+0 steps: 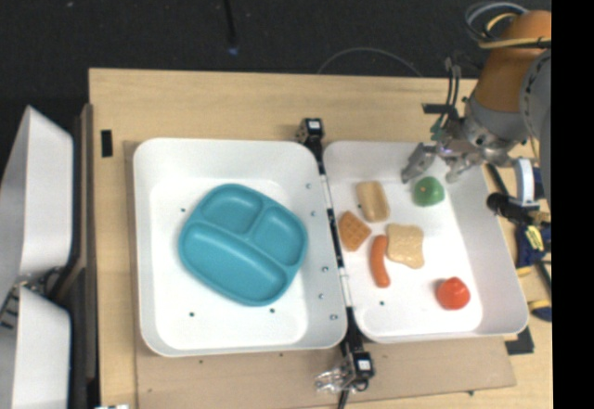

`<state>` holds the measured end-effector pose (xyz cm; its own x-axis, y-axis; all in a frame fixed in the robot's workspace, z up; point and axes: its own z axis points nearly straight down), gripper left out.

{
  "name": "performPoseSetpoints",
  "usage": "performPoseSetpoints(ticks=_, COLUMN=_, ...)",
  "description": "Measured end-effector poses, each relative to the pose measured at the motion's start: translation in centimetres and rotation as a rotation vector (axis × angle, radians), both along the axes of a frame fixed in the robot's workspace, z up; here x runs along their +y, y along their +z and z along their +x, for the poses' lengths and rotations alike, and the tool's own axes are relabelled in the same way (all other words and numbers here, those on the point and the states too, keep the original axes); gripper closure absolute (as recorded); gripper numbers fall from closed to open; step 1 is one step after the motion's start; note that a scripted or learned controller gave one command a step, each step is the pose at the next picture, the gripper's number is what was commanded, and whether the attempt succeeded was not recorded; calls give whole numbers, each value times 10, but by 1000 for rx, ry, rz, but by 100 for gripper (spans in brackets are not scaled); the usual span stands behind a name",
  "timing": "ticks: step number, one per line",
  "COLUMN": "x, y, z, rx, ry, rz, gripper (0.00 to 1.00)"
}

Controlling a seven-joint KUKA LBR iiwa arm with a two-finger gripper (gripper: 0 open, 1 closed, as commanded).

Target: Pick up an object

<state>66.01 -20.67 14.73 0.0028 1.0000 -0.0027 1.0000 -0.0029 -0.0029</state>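
The tool (436, 163) hangs over the far end of the right bin (483, 305), fingers spread wide and holding nothing. A green ball (429, 191) lies in that bin just below the fingertips, between them and a shade nearer the camera. Also in the bin are a tan bread piece (373, 200), an orange sausage (380, 262) and a red tomato (452, 293). A blue plate (243, 243) sits in the left bin (158, 305).

Five food pieces lie in the right-hand bin (483, 212). A green ball (429, 191) sits near the far edge. A tan bread slice (373, 200) lies left of it, an orange waffle piece (354, 230) nearer the divider. A red-orange sausage (380, 262) lies lengthwise beside a pale toast (406, 245), and a red tomato (453, 293) rests near the front right.
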Motion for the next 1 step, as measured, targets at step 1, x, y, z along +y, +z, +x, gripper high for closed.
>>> performPoseSetpoints(ticks=1, x=-2, y=-49, z=-1, rx=-1, ry=0, rz=-1, gripper=0)
